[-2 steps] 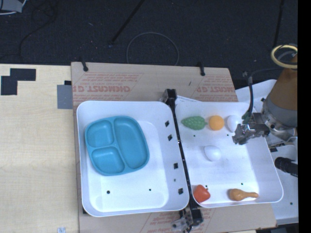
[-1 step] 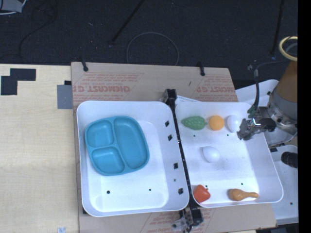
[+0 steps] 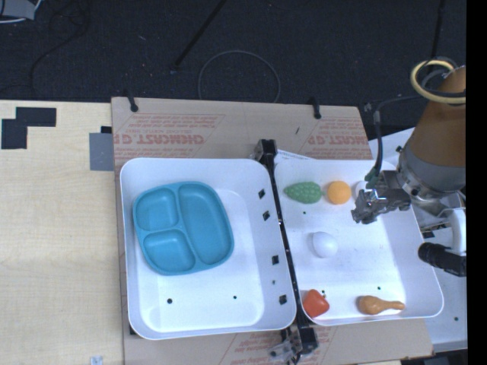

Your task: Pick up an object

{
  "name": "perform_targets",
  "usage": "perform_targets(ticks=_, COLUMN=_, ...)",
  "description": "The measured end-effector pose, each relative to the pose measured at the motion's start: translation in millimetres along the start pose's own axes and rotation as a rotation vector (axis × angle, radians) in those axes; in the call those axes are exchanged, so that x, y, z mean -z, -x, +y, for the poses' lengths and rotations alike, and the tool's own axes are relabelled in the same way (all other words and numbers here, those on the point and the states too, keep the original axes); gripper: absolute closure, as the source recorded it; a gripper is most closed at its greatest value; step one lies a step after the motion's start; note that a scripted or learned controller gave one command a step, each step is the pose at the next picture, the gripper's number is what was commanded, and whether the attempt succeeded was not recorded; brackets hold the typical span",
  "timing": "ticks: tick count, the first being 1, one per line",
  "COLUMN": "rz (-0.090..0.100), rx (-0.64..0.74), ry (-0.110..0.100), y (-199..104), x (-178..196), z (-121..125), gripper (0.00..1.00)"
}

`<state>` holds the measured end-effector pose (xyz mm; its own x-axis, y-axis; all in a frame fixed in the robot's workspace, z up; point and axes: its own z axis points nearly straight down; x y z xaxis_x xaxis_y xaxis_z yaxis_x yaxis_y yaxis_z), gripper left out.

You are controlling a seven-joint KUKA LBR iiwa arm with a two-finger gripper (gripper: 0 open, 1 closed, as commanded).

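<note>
A blue tray [image 3: 183,227] lies in the left bin [image 3: 141,310], far to the left of the hand [image 3: 365,207]. In the right bin [image 3: 415,280], a green piece [image 3: 303,192] and an orange ball [image 3: 338,192] sit left of the hand and a little beyond it, the ball the nearer. A white egg [image 3: 324,244] rests left of the hand and nearer the camera. A red piece [image 3: 315,303] and a tan drumstick [image 3: 378,305] lie well toward the bin's near edge. The hand hovers over the right bin with nothing seen between its fingers; whether they are spread or closed, I cannot tell. Judging by this, no object is picked yet: choosing, descending, gripping and lifting remain.
</note>
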<state>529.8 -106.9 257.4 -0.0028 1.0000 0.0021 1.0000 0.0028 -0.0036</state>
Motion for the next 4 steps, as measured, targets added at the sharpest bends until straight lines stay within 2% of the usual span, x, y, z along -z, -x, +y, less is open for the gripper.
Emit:
perform_targets(ticks=1, rz=0.001, rx=0.002, ry=0.0, y=-55.9, x=-6.5, z=3.7, gripper=1.0)
perform_targets(ticks=2, rz=0.001, rx=0.002, ry=-0.001, y=-108.3, x=-1.9, z=-5.4, gripper=1.0)
perform_targets(ticks=3, rz=-0.001, rx=0.001, ry=-0.002, y=-160.6, x=-20.4, z=-12.8, gripper=1.0)
perform_targets(ticks=4, rz=0.0, rx=0.002, ry=-0.001, y=-208.0, x=-16.4, z=-25.6, gripper=1.0)
